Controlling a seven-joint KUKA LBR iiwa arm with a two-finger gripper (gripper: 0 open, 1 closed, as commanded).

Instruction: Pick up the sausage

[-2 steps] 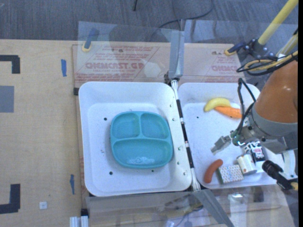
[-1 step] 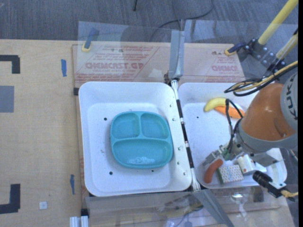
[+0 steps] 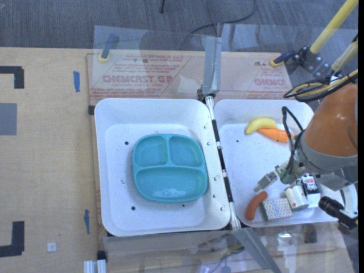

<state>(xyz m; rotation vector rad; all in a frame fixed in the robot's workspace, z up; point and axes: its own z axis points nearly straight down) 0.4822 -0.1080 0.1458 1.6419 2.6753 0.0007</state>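
The pincer [image 3: 273,178] hangs low in the right bin [image 3: 236,115], down near its front half, at the end of the grey arm [image 3: 335,135] with its broad orange band that comes in from the right. From where I stand I cannot tell how it is set — nothing shows gripped in it. A bundle of black cables loops off the wrist just above.

The sausage [image 3: 255,205] lies just below and a little left of the pincer, on the bin floor near the front rim — a short reddish-orange link, tilted, apart from the gripper. Right beside it, to its right, sits a small speckled white block [image 3: 277,209], and next to that a little white cylinder [image 3: 294,197] and some small packaging tucked under the arm.

Farther back in the same bin, a yellow banana [image 3: 259,124] rests with an orange carrot [image 3: 275,133] touching its lower side.

The left bin [image 3: 108,152] holds a teal divided plate [image 3: 169,168], three compartments, lying flat near the middle.

Both bins sit side by side on the wooden bench [image 3: 45,169], with a clear plastic sheet [image 3: 142,73] behind them and bits of blue tape [image 3: 76,81] on the board.
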